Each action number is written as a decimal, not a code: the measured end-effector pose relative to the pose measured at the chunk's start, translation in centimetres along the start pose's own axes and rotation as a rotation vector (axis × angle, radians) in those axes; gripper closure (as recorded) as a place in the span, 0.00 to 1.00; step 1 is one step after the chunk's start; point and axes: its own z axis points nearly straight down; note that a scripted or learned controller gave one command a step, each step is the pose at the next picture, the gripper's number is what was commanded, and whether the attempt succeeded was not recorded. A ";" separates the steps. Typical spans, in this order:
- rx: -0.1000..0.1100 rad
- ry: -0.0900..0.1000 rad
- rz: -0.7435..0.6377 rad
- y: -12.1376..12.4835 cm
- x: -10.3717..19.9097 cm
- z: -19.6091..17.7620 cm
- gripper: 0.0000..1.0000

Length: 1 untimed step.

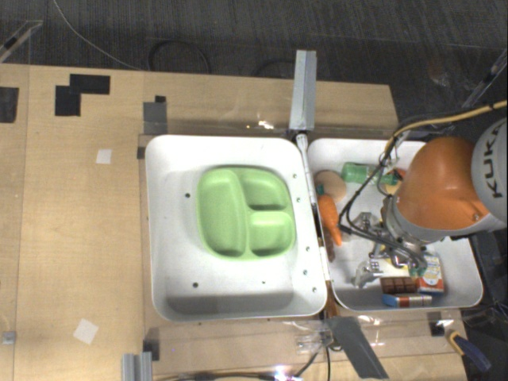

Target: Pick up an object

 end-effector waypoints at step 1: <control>0.002 -0.018 -0.005 0.1 -0.6 -1.4 1.00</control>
